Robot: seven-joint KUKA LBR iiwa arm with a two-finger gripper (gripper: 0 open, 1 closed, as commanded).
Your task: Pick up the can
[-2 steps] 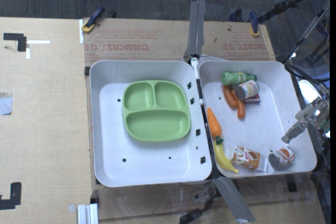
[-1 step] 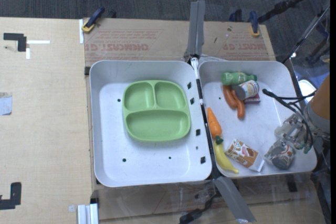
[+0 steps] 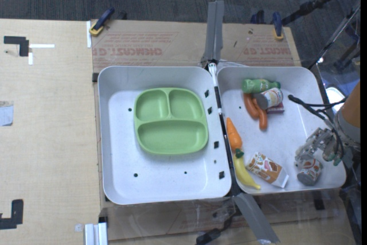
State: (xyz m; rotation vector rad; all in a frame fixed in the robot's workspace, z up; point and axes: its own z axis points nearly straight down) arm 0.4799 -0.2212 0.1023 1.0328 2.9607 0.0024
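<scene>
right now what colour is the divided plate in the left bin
Light green, seen in the camera view: the divided plate.

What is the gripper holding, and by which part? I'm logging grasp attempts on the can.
It cannot be told. The gripper sits right over an orange-and-white can in the right bin, but no grip shows.

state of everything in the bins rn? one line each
green divided plate: flat in the left bin, nothing on it
green bottle: lying on its side, right bin
can: on its side beside the bottle
carrots: lying flat
banana: flat by the divider
carton: lying down
gripper: low over a cup, far from the can
</scene>
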